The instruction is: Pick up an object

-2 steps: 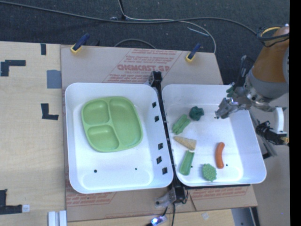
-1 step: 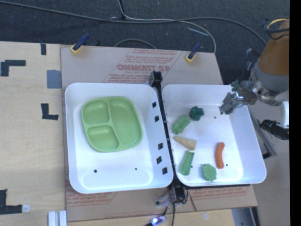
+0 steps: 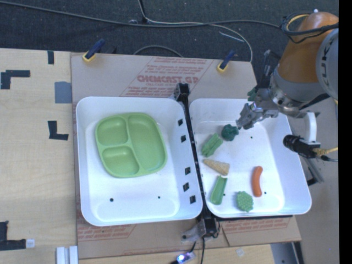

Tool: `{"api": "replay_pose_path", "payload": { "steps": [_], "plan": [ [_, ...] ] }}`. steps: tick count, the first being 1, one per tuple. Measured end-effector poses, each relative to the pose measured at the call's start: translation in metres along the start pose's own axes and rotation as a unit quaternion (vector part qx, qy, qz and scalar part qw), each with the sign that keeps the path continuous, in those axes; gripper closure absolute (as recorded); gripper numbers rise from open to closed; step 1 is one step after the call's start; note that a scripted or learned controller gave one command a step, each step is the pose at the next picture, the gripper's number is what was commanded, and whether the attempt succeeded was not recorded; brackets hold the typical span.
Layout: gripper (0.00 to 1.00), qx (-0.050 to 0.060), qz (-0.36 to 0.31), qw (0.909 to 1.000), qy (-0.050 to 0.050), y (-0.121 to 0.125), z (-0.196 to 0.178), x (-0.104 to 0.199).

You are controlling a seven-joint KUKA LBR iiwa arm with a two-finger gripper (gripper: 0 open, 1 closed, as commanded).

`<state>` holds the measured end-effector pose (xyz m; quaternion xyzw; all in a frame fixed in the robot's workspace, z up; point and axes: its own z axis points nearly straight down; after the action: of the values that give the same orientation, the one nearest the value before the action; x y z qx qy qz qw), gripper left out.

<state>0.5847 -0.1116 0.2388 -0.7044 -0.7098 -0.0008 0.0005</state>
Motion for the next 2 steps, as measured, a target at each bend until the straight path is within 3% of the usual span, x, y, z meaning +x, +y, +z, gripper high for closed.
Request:
{"api": "replay_pose_path", "payload": {
  "steps": [2],
  "plan": [
    [1.00,0.001,0.001,1.0000,0.000,0.024,0.005,0.107]
  ]
}}
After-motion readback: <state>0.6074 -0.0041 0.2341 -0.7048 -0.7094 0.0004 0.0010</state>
